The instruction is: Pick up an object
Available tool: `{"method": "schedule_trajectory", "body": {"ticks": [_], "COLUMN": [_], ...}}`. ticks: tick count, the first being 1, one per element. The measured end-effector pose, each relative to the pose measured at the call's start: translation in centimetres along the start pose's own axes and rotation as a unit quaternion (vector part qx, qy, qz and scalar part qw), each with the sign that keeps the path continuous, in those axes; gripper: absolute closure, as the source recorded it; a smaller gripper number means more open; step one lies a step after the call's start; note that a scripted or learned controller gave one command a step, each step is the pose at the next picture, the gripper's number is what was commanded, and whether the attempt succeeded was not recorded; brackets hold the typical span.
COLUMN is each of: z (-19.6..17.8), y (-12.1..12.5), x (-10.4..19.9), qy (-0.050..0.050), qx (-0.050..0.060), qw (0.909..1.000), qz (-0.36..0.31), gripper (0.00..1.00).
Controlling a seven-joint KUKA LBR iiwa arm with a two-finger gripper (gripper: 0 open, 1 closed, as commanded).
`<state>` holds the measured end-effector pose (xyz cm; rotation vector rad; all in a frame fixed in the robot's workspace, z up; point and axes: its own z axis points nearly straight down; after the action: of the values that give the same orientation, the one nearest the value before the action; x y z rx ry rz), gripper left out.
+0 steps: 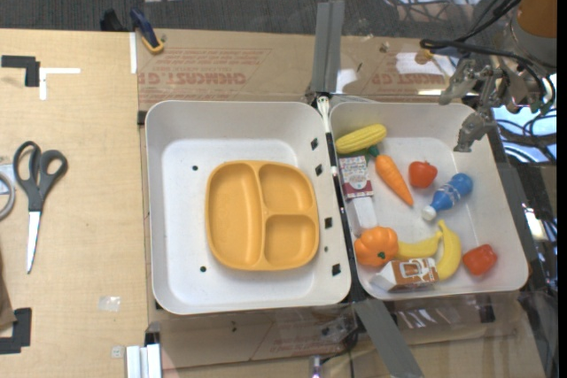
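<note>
The right bin point(509, 217) holds several toy foods: a yellow corn cob point(361, 138), a carrot point(394, 180), a red tomato point(423, 174), a blue and white bottle point(447, 195), an orange pumpkin point(376, 246), a banana point(440, 250), a red pepper point(479, 259), a small brown carton point(409, 273) and a white and red packet point(358, 186). My gripper point(464, 115) hangs over the bin's far right corner, above and to the right of the tomato. It is open, with nothing between its fingers.
The left bin point(168, 190) holds a yellow divided plate point(262, 215). Scissors point(35, 181) lie on the wooden bench at the far left. A blue clip point(146, 31) sits beyond the bins on cardboard. Cables trail at the upper right.
</note>
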<state>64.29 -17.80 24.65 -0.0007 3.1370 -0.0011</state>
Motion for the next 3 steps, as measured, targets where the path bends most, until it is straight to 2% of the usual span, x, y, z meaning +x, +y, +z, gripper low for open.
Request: {"method": "schedule_trajectory", "body": {"ticks": [1,2,3], "z": [15.3,14.2,15.4], "y": [8.6,8.7,8.0], "x": [3.7,3.6,13.1], "qy": [0.000,-0.003,0.002], "qx": [0.000,0.000,0.000], "qw": [0.9982,0.9983,0.9698], "qz": [0.060,0.058,0.244], "gripper": [0.00,1.00,1.00]}}
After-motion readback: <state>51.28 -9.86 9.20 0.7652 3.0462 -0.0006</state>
